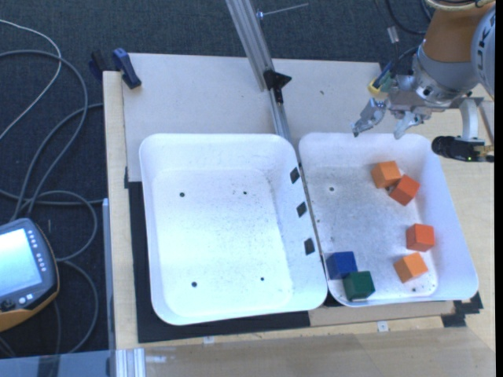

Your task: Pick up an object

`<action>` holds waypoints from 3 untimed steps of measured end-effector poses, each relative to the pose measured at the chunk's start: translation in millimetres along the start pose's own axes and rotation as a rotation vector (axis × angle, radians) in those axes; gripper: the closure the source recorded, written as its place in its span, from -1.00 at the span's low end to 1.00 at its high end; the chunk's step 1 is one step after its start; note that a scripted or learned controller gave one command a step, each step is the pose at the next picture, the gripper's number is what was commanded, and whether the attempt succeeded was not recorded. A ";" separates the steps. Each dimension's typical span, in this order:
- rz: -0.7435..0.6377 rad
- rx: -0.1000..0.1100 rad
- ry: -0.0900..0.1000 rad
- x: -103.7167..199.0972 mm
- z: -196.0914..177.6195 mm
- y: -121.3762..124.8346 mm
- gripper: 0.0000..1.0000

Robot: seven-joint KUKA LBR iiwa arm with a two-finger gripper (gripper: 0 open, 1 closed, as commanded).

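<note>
A green cube (359,285) and a blue cube (341,265) touch at the near edge of the right bin (330,171). Four orange cubes lie along its right side; the two (386,174) (404,189) near the far right corner touch. The gripper (382,125) hangs above the far rim, fingers spread, pinching nothing. The cubes look light, rigid and smooth; flat opposite faces offer the best hold, and the lone orange cube (420,236) seems easiest.

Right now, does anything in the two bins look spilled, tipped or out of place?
Nothing stands out. Four orange blocks, a blue block and a green block lie loose in the right bin. The gripper hangs open above that bin's far rim, holding nothing.
</note>
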State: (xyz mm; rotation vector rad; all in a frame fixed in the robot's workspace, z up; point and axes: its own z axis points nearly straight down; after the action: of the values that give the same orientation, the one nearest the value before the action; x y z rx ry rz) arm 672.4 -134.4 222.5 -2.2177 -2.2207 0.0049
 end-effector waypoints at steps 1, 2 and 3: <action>0.000 0.000 0.000 0.0 0.0 0.0 -1.00; 0.006 0.006 0.000 -83.0 108.0 3.5 -1.00; 0.002 -0.001 0.001 -75.1 123.4 -5.7 -1.00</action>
State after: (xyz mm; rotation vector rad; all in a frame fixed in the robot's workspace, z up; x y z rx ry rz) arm 666.2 -209.6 99.1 -2.2196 -2.2188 0.0037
